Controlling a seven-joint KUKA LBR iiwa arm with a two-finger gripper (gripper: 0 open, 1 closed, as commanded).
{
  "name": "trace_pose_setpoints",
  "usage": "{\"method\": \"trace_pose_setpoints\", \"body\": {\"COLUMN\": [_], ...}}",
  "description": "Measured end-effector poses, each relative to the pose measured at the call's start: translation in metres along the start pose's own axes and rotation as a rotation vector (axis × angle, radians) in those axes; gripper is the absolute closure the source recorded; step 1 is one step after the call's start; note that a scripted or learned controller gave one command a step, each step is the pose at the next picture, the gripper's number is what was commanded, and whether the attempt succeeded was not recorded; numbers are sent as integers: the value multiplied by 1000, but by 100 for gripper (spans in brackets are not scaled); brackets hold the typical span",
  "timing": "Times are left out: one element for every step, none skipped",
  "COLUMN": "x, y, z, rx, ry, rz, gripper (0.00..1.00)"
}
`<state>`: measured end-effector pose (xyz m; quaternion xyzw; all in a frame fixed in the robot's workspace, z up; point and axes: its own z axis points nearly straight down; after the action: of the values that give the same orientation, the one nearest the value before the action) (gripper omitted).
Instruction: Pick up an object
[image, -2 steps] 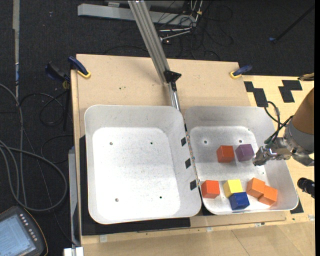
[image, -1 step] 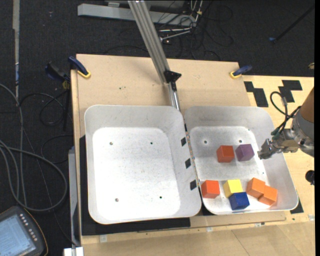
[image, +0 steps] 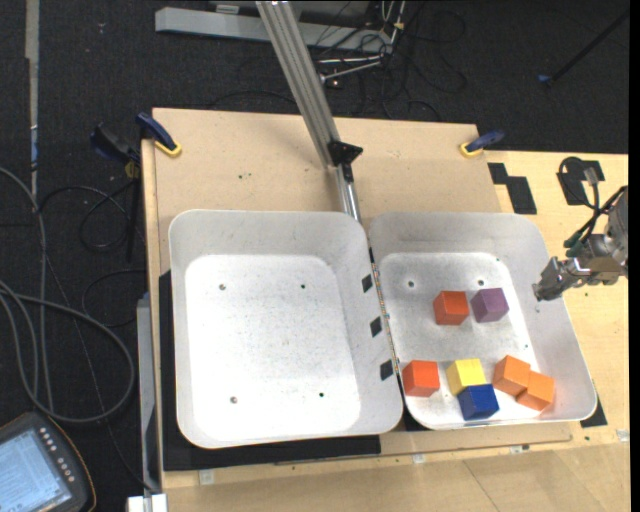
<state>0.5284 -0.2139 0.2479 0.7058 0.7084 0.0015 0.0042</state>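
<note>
The right bin (image: 520, 238) holds several small blocks: an orange cube (image: 451, 307) and a purple cube (image: 489, 303) side by side in the middle, an orange cube (image: 421, 377), a yellow cube (image: 465, 373), a blue cube (image: 479, 401) and two orange blocks (image: 525, 381) along the front. My gripper (image: 549, 283) reaches in from the right, over the bin's right rim, to the right of the purple cube and apart from it. Nothing shows between its tips.
The left bin (image: 190, 240) lies beside the right one on the wooden bench. A metal pole (image: 305, 80) slants down from the top to the seam between the bins. Clamps sit at the bench's back corners, cables on the floor to the left.
</note>
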Motion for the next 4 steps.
{"method": "trace_pose_setpoints", "body": {"x": [62, 118, 166, 213], "y": [-5, -9, -10, -18], "z": [-4, -11, -14, -15], "rx": [7, 7, 8, 9], "ry": [5, 6, 6, 6], "rz": [-5, -5, -5, -5], "gripper": [100, 100, 100, 100]}}
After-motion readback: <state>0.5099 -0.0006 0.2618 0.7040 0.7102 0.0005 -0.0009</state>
